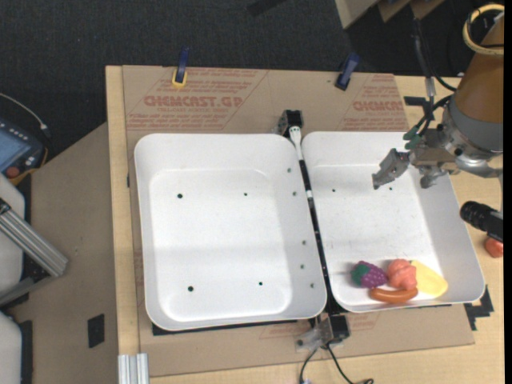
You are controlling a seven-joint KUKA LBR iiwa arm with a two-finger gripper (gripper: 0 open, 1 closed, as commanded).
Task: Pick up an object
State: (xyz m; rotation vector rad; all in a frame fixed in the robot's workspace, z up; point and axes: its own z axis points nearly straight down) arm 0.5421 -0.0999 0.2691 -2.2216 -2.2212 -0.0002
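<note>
Hovering tool (408, 169) open, holding nothing, toy food (396, 280) well apart, right bin (352, 214)

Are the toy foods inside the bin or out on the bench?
Inside. The toy foods lie bunched in the near corner of the right bin, within its rim, away from the gripper above the bin's far side.

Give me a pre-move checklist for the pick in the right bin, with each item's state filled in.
1. Targets present: purple toy, orange-red toy, yellow piece and red-orange sausage shape in right bin - ok.
2. Gripper over the right bin - ok.
3. Gripper above the targets - not ok; they lie at the near edge.
4. Target isolated - not ok; the pieces are clustered, touching.
5. Nothing between the fingers - ok.
6. Finger opening - cannot tell.
</note>
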